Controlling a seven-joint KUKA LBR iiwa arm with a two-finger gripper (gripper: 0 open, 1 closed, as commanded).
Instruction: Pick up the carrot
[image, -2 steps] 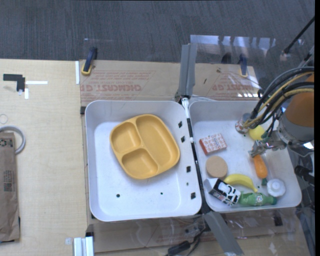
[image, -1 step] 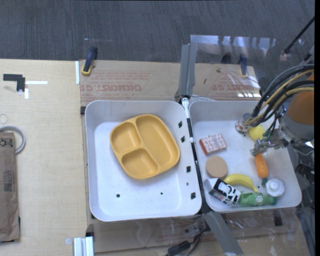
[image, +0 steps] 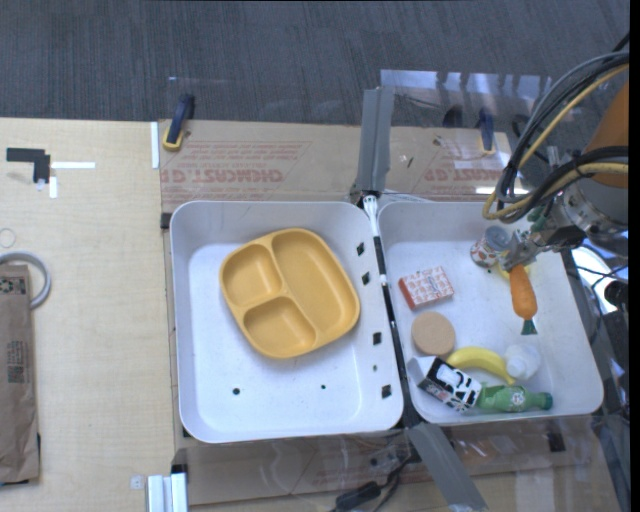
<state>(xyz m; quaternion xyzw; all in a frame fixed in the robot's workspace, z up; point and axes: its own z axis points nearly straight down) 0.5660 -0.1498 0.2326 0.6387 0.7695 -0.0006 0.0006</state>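
Arm (image: 600, 150) enters from right edge of view, grey body with orange band above wrist, cables looping over it. Wrist angled down and leftward. Tool (image: 519, 262) low at upper right, fingertips closed on top end of carrot (image: 523, 296).

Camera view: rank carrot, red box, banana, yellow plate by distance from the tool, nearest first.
From the tool:
1. carrot, directly at its tip, right bin.
2. red box, right bin's left side.
3. banana, right bin's front.
4. yellow plate, left bin.
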